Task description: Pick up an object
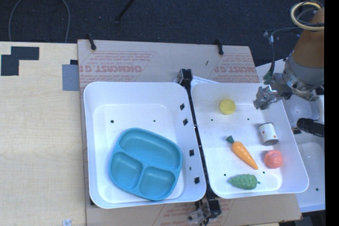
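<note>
Tool [263,99] poised over the right bin's [296,188] far right corner; whether it is spread cannot be told, though it seems to carry nothing. Nearest object: the small can [268,133], lying just toward the bin's near edge.

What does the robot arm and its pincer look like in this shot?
The arm is grey with an orange band above the wrist and a yellowish cable loop near the top. A thin dark cable runs beside it. The pincer is small, metallic grey, over the right bin.
</note>
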Motion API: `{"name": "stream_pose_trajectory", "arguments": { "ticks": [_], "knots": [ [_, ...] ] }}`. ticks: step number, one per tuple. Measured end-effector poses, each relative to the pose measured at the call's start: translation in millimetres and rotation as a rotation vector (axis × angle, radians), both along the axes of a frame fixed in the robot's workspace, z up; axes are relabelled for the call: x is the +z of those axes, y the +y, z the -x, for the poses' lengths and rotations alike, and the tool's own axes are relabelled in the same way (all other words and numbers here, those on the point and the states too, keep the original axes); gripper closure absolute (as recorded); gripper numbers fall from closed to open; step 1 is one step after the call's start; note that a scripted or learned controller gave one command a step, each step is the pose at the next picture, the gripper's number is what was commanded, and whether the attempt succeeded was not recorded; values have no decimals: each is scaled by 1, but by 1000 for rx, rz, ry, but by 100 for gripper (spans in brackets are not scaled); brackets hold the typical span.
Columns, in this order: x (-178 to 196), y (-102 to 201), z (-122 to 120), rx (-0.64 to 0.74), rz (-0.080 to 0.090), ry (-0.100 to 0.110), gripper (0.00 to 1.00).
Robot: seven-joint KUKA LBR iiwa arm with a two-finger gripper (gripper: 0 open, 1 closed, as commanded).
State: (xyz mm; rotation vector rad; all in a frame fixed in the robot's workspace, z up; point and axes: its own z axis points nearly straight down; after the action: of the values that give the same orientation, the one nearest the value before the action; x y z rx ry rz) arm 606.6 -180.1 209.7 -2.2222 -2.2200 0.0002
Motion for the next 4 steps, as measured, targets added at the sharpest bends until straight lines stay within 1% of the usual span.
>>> {"name": "stream_pose_trajectory", "arguments": {
  "ticks": [1,2,3,4],
  "knots": [
    [-2,43,6,5,-2,3,100],
    [-7,95,23,5,-3,5,100],
    [7,146,32,5,-3,3,100],
    [4,206,46,6,-3,5,100]
  ]
}}
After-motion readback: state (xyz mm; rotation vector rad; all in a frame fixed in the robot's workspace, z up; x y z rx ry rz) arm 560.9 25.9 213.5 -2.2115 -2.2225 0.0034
